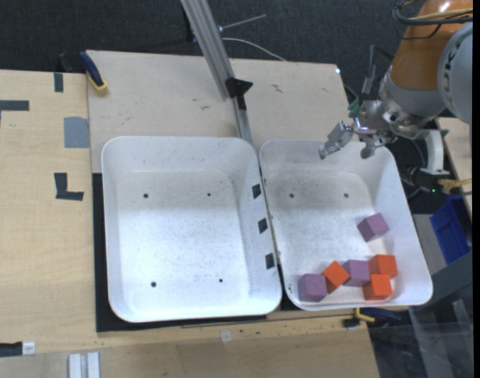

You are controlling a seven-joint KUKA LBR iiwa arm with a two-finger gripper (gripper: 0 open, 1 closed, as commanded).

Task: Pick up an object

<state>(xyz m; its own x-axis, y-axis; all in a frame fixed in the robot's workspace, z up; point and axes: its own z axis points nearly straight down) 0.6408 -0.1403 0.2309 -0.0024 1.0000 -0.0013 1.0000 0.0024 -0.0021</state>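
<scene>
Six-odd blocks [358, 272] well below hand [347, 145]

Bench [35, 235]: pale wood, dark tape patches at left. Two white bins side by side, left bin [114, 235] and right bin [397, 187], rims touching. Black clips along their shared edge. Metal rail [212, 42] slants in from top. Blue-and-yellow clamp [93, 71] near bench's far left corner.
</scene>
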